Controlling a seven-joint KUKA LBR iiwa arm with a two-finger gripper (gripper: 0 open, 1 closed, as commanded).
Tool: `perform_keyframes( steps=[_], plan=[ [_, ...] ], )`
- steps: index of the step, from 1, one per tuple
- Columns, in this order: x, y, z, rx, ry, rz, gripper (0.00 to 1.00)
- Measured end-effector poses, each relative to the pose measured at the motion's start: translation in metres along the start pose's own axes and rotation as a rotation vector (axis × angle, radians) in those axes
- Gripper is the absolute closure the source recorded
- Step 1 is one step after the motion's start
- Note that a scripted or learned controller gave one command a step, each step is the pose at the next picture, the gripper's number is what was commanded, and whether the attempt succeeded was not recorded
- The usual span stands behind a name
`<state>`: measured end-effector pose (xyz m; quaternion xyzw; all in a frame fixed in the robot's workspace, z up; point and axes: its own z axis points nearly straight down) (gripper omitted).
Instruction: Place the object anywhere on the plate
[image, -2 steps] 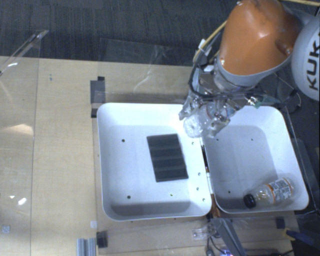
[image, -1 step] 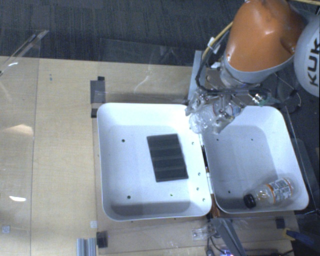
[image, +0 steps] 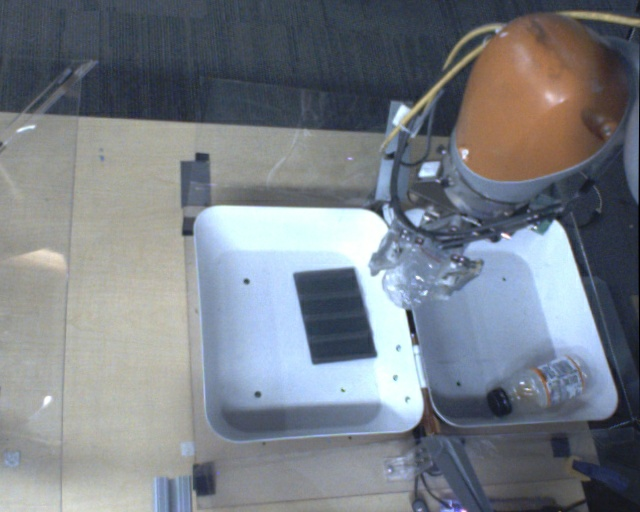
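A large, glossy orange dome-shaped arm housing (image: 540, 90) catches pale highlights on its rounded shell. Beneath it sits a grey metal collar ring (image: 510, 190). Thin yellow cables (image: 440, 75) arc off the housing's left side, and dark wires loop below the collar. The shiny, silvery two-finger gripper (image: 420, 268) looks blurred, its details hard to make out.

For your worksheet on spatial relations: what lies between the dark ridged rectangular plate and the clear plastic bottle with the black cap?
In the camera view, between the dark ridged plate and the clear plastic bottle run the two white bins' adjoining walls, plus bare white floor.
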<state>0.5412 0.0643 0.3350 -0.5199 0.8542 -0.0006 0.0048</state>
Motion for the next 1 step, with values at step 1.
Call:
perform_keyframes(
  steps=[1],
  plan=[
    [0.0002,-0.0002,0.0001,0.0,0.0,0.001,0.0]
  ],
)
